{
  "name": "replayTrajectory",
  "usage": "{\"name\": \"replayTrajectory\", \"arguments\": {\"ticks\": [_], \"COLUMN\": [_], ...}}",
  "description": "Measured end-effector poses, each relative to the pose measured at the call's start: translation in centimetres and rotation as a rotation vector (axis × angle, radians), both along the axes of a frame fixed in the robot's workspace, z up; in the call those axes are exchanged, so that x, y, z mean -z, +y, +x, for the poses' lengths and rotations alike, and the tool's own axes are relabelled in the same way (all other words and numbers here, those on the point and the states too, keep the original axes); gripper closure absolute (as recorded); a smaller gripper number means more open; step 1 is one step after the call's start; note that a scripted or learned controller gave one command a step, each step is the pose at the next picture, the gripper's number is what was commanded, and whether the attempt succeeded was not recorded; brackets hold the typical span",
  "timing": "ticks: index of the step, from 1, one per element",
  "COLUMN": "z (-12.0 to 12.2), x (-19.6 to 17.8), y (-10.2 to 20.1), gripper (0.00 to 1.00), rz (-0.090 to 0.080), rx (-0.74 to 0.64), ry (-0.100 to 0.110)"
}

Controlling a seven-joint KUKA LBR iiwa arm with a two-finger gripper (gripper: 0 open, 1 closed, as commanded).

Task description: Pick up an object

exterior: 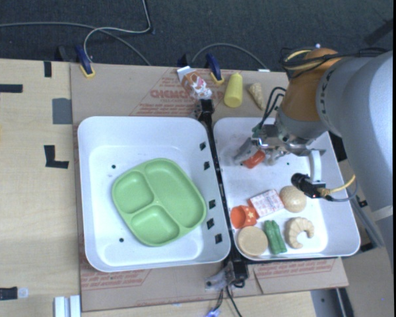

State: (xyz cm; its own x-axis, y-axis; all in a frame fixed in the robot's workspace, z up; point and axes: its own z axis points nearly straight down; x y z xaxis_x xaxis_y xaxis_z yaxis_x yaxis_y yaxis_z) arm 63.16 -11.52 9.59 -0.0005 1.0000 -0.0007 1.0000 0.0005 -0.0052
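Reaching into the right bin point(343, 240), the gripper point(256, 152) sits low near that bin's far-left corner, right over a small red-orange piece point(253, 159). Whether the fingers are spread or pinching it I cannot tell; the wrist hides them. Judging by this, the pick is at the grasp stage, with nothing visibly lifted and the raise left to do. The piece looks elongated, its long axis slanting from the bin's left wall toward the far edge.

The bench point(26, 197) (cardboard-topped) bears two white bins point(92, 197), a yellow cylinder point(233, 90) and a small carton point(194, 82).
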Motion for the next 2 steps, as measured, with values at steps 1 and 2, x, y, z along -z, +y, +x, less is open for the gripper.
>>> {"name": "replayTrajectory", "arguments": {"ticks": [1,2], "z": [0.11,0.11], "x": [-1.1,-1.09], "y": [0.08,0.07], "gripper": [1.0,0.0], "rz": [0.0,0.0], "rx": [-0.002,-0.002], "ry": [-0.003,-0.002]}}
